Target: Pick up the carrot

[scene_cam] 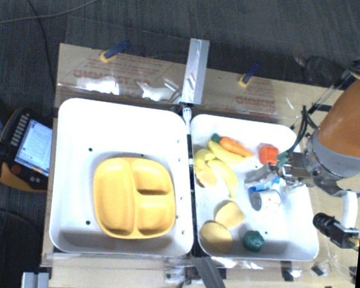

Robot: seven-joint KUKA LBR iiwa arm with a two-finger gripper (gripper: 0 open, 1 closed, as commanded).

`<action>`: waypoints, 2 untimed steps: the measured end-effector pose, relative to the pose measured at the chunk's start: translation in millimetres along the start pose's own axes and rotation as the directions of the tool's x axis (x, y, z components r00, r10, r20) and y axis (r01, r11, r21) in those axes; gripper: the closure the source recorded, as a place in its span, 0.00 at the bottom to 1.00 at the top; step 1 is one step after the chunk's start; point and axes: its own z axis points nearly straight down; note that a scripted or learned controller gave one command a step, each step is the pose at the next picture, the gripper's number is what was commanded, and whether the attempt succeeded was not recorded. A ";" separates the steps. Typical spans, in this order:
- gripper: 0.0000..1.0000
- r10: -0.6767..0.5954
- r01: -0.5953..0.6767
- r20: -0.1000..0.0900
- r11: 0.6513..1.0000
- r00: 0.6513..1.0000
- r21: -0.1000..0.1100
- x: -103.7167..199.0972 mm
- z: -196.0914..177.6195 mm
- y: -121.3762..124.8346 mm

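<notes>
On my feed, the bench [288,97] carries two white bins over dark carpet. The left bin [77,135] holds a yellow divided tray [135,196]. The right bin [298,241] holds bananas [219,164], potato-like pieces [222,226] and a green item [253,241]. The arm [350,127] enters from the right, wrist angled down and left into the right bin. The gripper [267,179] is low over the bin; I cannot tell its opening. The carrot [234,146] lies near the far wall, up and left of the gripper, apart from it.
</notes>
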 end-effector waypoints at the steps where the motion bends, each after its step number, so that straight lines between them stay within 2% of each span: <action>1: 0.00 -0.459 0.459 0.003 0.888 0.888 -0.002 -20.2 -10.2 77.9; 2: 0.00 -0.285 0.285 0.000 0.959 0.959 -0.001 -3.5 72.3 115.1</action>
